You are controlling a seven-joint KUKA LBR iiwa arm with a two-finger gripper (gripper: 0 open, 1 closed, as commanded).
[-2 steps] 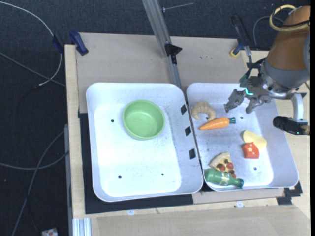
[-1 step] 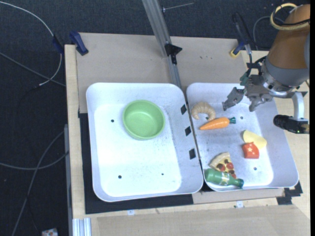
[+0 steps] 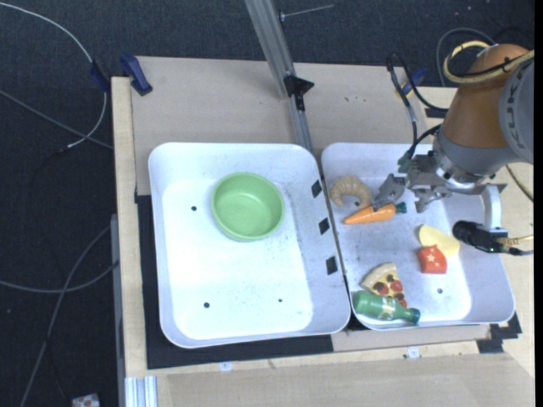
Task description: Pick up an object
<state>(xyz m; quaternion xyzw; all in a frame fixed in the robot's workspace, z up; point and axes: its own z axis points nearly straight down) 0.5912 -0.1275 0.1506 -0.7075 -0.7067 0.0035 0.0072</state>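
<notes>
My gripper hangs over the upper part of the right bin, just above the leafy end of an orange carrot. Its fingers stand apart with nothing between them. A tan croissant lies left of the gripper. Further down the bin are a yellow wedge, a red block, a pizza slice and a green bottle lying on its side.
The left bin holds a green bowl. A slanted metal rod comes down to the rim between the bins. Black clips sit along the shared wall. Cables trail behind the arm.
</notes>
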